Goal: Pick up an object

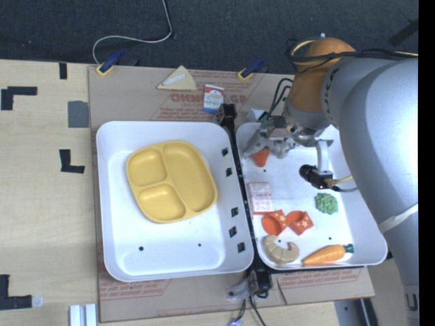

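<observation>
My gripper hangs over the far left corner of the right bin, under the grey arm with its orange band. Just below it lies a small orange-red piece, close to the gripper or touching it; I cannot tell which. Further down the bin lie a white packet with red print, two red pieces, a green broccoli, a beige pastry and an orange carrot.
The left bin holds a yellow divided plate. A small red and white carton and a tan wedge lie on the cardboard behind the bins. A black cable and connector hang from the wrist over the right bin.
</observation>
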Controlling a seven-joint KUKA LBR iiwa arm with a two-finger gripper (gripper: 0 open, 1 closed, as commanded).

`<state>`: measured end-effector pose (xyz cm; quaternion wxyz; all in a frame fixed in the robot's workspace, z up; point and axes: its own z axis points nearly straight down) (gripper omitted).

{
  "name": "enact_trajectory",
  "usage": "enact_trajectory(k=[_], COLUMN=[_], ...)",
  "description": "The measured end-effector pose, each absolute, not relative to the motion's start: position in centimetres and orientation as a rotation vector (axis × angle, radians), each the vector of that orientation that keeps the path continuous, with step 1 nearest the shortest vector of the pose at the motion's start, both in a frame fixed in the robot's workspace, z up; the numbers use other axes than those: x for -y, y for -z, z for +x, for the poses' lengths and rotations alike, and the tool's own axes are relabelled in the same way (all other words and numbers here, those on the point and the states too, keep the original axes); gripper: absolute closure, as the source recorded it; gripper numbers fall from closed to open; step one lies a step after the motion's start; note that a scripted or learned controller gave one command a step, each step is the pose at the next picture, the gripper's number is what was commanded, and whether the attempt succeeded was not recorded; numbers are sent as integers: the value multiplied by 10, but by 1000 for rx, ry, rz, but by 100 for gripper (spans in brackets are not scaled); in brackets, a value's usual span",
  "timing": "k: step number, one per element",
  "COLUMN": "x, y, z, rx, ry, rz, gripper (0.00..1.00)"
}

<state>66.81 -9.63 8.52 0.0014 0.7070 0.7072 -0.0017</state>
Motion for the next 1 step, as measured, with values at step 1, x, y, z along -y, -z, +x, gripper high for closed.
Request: enact_trajectory(k=[1], x=[97], y=[-85], z=[668], rx=[-2222], ry=[3], rz=[2219], gripper=[0])
